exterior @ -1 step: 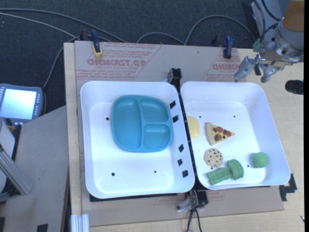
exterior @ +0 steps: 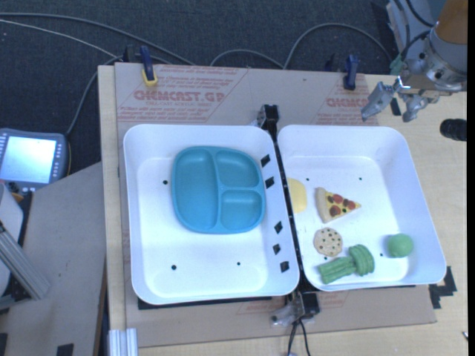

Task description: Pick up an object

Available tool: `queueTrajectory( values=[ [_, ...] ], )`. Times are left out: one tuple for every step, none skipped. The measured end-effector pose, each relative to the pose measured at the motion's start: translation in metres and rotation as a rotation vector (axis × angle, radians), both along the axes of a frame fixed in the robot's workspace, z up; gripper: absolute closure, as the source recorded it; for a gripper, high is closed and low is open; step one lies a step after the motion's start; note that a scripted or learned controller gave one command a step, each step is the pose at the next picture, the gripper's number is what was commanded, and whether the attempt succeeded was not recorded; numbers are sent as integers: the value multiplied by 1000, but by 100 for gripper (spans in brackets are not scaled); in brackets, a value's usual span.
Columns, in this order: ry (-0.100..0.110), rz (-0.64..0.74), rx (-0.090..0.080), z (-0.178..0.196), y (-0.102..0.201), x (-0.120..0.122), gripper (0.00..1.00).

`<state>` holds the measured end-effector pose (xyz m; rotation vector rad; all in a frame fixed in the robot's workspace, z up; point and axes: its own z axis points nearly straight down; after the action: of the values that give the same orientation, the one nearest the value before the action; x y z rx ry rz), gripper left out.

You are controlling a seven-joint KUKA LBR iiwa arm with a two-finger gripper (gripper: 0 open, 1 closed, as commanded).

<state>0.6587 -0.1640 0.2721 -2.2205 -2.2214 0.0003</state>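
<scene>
The right bin (exterior: 393, 145) holds a pizza slice (exterior: 335, 203), a round cookie (exterior: 327, 241), a green broccoli-like toy (exterior: 347, 264), a green ball (exterior: 400, 245) and a pale yellow piece (exterior: 297, 196) against its left wall. My gripper (exterior: 393, 102) hangs above the bench behind the right bin's far edge, at the upper right. Its two fingers are spread apart with nothing between them. It is well clear of every object.
The left bin (exterior: 148, 199) holds a blue divided plate (exterior: 219, 190). Black clips line the wall between the bins. Blue clamps (exterior: 148, 64) hold the board's far edge. A tablet (exterior: 30, 156) lies off the bench at the left.
</scene>
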Motion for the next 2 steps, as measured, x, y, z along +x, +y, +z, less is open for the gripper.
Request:
queueTrajectory(
  values=[
    [4, 0, 1, -42, 0, -2, 0],
    [5, -1, 1, -103, -5, -2, 0]
  ],
)
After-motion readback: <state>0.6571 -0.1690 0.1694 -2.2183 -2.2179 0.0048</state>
